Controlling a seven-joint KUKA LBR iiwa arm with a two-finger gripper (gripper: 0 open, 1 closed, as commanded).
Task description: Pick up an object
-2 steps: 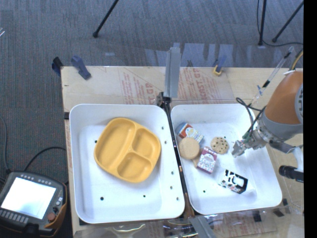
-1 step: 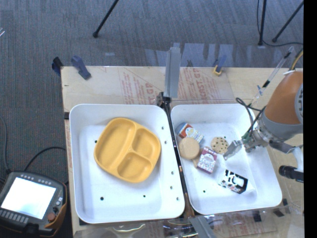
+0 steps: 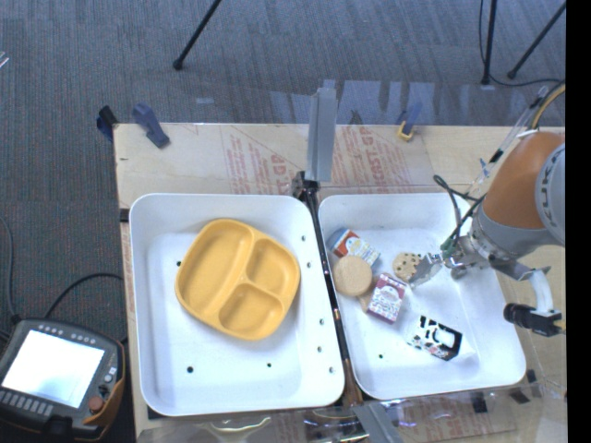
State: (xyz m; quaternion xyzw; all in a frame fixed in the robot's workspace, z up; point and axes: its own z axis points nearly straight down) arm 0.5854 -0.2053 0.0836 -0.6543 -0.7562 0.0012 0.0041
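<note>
Small packets and biscuits in the right bin [image 3: 480, 369], gripper [image 3: 427, 268] low among them.

Nearest the front edge, a black-and-white pouch [image 3: 435, 337], probably light and crinkly, lettering unreadable; mid-bin, a pink carton [image 3: 388, 298], likely stiff, best pinched across flat sides; beside it a tan round biscuit [image 3: 353, 276] and red-and-white packet [image 3: 353, 245], print illegible; toward the far wall, a speckled cookie [image 3: 404, 265], seemingly brittle, just beside narrowly parted fingers gripping nothing.
</note>
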